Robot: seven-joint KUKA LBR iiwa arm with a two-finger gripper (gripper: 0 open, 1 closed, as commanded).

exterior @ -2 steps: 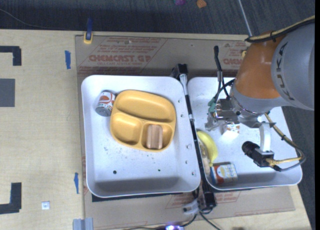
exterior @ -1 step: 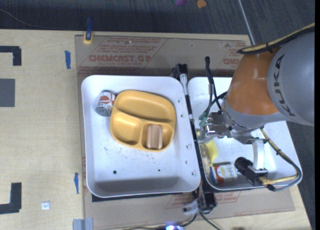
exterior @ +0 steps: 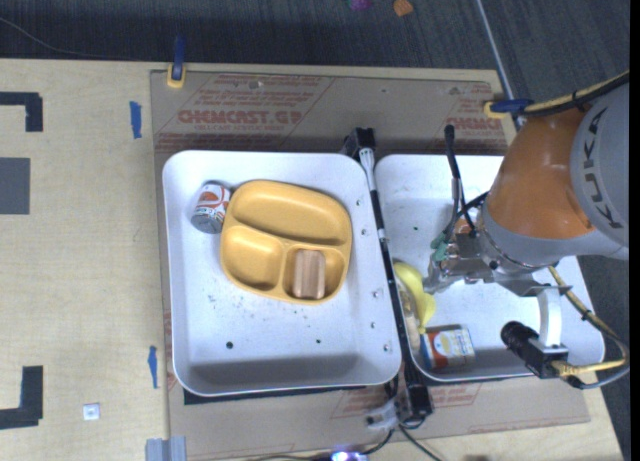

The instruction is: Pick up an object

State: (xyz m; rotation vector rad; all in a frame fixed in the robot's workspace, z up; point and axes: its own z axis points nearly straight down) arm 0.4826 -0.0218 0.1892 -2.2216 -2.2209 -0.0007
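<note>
In the right bin [exterior: 420, 184], a yellow banana [exterior: 415, 292] lies along the left wall. A small can with a blue and orange label [exterior: 447, 346] lies on its side near the front wall. My gripper [exterior: 452, 265] hangs low over the middle of the right bin, just right of the banana and above the can. The grey and orange arm [exterior: 545, 194] covers the bin's right part. I see nothing between the gripper and the bin floor.
The left bin [exterior: 270, 349] holds a yellow divided plate [exterior: 285, 214] with a tan block [exterior: 308, 274] in its front right compartment. A crushed red and white can [exterior: 209, 206] lies at that plate's back left. A black clamp bar [exterior: 365, 149] runs between the bins.
</note>
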